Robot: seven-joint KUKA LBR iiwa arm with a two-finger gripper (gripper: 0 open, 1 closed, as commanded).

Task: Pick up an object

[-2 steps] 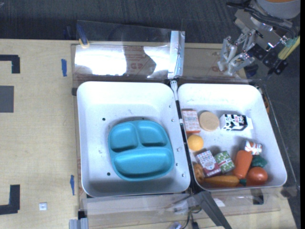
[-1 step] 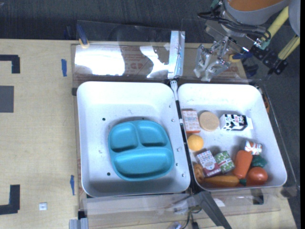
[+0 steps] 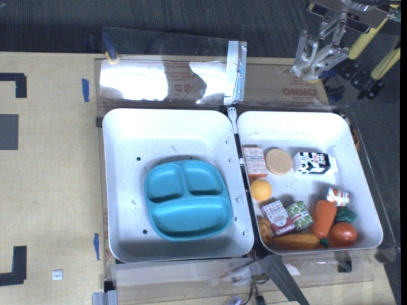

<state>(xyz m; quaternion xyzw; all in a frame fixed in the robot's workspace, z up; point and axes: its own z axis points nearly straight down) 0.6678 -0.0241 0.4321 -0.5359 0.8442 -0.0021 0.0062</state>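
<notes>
My gripper [image 3: 310,64] hangs at the top right, above the bench behind the far rim of the right bin [image 3: 305,121], with its fingers pointing down and nothing between them. The right bin holds toy food: a tan round cookie [image 3: 278,161], a black-and-white milk carton [image 3: 312,162], an orange box [image 3: 255,161], an orange ball [image 3: 260,189], a dark red carton [image 3: 275,214], a green carton [image 3: 299,213], a carrot [image 3: 324,217] and a tomato [image 3: 343,234]. All lie well below the gripper in the view.
The left bin [image 3: 127,170] bears a blue divided plate [image 3: 187,198]. A clear plastic panel [image 3: 168,75] stands behind the left bin. Yellow and black arm parts [image 3: 372,49] sit at the top right corner.
</notes>
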